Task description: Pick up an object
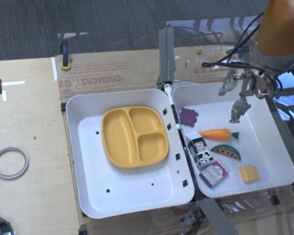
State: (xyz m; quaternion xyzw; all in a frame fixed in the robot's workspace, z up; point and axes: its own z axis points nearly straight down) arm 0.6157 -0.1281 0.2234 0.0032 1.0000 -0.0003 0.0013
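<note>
Carrot (pixel 216 133) is lying just below-left of the jaws (pixel 238 112), long axis running left-right across the right bin (pixel 279 143) (whether they are spread, I cannot tell).

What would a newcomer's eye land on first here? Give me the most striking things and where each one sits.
First comes the yellow divided plate, lying alone in the left bin. Next, the cluster of small toys in the right bin: an orange carrot, a watermelon slice, a purple piece and a yellow block. The gripper hangs above that bin's far right part, near the carrot.
</note>
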